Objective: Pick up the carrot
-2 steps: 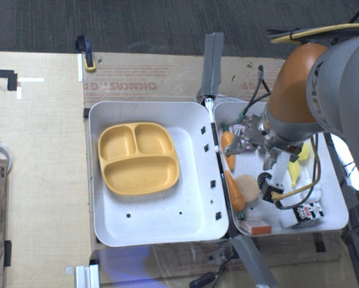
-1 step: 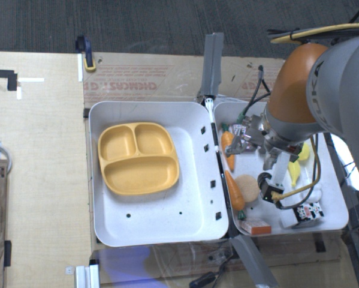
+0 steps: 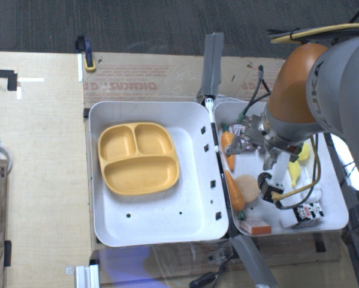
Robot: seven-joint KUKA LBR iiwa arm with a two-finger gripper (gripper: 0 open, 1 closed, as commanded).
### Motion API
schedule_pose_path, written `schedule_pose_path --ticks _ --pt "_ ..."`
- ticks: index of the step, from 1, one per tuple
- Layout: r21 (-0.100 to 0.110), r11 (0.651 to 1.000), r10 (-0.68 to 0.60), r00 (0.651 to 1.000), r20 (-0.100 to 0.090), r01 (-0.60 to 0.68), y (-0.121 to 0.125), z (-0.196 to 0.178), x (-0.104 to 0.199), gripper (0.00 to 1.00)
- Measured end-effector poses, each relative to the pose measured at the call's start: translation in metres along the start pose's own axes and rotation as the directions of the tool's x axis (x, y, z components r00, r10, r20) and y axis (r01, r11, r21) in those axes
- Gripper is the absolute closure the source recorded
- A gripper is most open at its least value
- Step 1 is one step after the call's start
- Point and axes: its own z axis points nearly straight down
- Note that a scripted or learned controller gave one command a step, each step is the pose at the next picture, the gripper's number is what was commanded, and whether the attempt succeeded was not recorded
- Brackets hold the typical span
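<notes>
In the left white plastic bin (image 3: 107, 221) lay one yellow plastic plate with three compartments (image 3: 138, 158), near the bin's back left corner. The right white plastic bin (image 3: 335, 218) carried the rest. One long orange carrot (image 3: 235, 192) lay along the left wall of this bin, near its front left corner, just beside one round beige bun-like piece (image 3: 249, 188). A second, smaller orange piece (image 3: 228, 143) sat further back along the same wall; what it was could not be told. One yellow banana-like piece (image 3: 295, 170) lay towards the right wall. The two-finger gripper (image 3: 246, 138) hung over the back part of the right bin, but whether it was spread or pressed together could not be told. The carrot seemed light, stiff and rather smooth, so it might slip; a hold across its thicker middle looked safest, though the wall left little room.
</notes>
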Motion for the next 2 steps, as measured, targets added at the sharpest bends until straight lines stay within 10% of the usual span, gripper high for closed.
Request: schedule_pose_path --ticks 2 --pt "0.000 1.000 0.000 1.000 0.000 0.000 0.0000 0.0000 0.0000 0.00"
